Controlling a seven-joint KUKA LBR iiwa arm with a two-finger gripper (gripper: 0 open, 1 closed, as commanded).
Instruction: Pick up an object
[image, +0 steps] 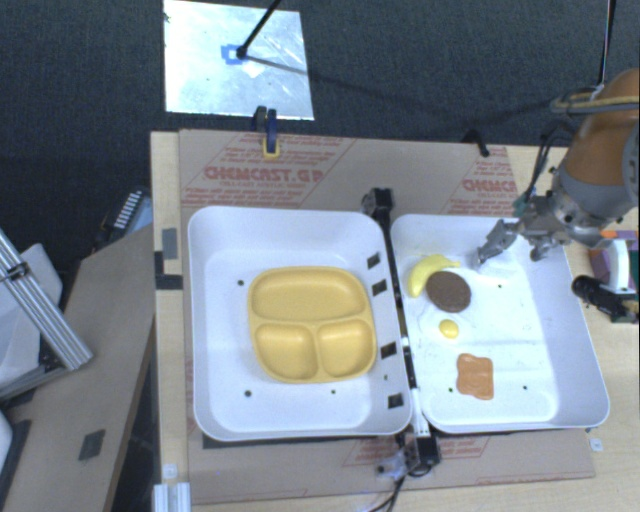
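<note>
The right bin (560, 390) holds a yellow banana-like piece (427, 270), a round brown disc (449, 291) lying against it, a small yellow lump (449, 328) and an orange flat piece (475, 376). My gripper (514, 240) hangs over the back of the right bin, to the right of and above the brown disc. Its two fingers (494, 245) are spread apart with nothing between them.
The left bin (215, 240) contains a yellow three-compartment tray (305, 322). A black clip divider (385, 280) runs between the two bins. The right bin's front right area is bare white floor.
</note>
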